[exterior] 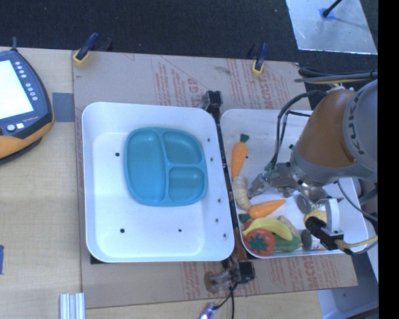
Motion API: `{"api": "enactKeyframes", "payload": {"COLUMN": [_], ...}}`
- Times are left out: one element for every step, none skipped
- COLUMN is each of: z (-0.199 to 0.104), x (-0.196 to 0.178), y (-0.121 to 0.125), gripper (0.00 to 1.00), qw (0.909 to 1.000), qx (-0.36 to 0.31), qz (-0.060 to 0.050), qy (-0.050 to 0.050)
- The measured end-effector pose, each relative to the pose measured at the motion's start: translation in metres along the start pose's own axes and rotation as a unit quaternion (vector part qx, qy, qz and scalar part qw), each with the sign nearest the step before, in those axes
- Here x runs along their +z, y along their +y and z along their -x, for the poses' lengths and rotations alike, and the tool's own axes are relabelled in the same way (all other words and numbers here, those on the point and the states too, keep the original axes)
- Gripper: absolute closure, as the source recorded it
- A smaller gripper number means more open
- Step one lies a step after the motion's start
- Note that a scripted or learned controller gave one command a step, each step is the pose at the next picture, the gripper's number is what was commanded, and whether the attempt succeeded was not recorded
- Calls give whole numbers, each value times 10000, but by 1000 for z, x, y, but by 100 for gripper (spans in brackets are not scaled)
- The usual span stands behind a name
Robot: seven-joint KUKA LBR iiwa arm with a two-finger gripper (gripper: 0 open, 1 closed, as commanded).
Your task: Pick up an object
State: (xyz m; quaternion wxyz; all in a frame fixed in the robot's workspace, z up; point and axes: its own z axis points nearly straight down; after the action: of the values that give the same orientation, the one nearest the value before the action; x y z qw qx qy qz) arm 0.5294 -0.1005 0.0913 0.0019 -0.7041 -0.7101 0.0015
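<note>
Pale wood-grain bench fills the lower view, with dark carpet-like floor behind it and a sheet of brown cardboard printed with faded red lettering clamped flat on top by blue-and-yellow clips. On the cardboard sit two shallow white bins with rounded corners, side by side and touching along their inner walls. The left bin is smooth, glossy plastic and holds a turquoise divided plate with three compartments, lying flat near the middle. The right bin holds a jumble of toy food: an orange carrot with a green top lying upright against the left wall, a pale knobbly piece just below it, a second orange carrot lying across, a yellow banana beneath that, and a red tomato-like piece at the front edge beside something green. The grey arm with its wide orange band leans in from the right, over the right bin, trailing black cables. Its gripper is down among the toys near the second carrot, a metallic cluster whose state, clenched or released, I cannot tell. At the far left rests a teach pendant with a bright white screen, grey bezel and orange underside.
</note>
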Motion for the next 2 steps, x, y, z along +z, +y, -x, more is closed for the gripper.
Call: {"api": "enactKeyframes", "payload": {"z": [9, -4], "x": [-1, -1], "y": [44, 101], "gripper": [0, 0], "qw": [10000, 10000], "qx": [24, 28], "qz": [6, 15], "qy": [-1, 0]}}
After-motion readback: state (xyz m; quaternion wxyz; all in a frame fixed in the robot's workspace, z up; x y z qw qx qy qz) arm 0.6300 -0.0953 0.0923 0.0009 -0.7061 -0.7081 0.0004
